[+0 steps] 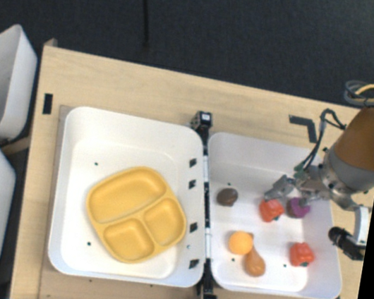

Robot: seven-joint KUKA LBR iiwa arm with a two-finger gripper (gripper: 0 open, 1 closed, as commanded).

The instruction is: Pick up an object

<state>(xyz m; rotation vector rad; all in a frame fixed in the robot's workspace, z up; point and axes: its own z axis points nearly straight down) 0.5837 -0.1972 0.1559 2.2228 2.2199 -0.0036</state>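
We note a pale wood-look bench (133, 89), matt. Both white bins (59, 244) look smooth plastic, as does the yellow divided tray (134, 212), faintly glossy. Gripper (295, 188): grey metal.

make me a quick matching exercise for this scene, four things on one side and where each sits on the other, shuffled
Things:
1. yellow divided tray
2. brown round object
3. purple object
4. orange ball

Places:
A. right bin, just under the gripper
B. left bin
C. right bin, touching the tan pear-shaped object
D. right bin, nearest the divider between the bins

Pairs: 1-B, 2-D, 3-A, 4-C
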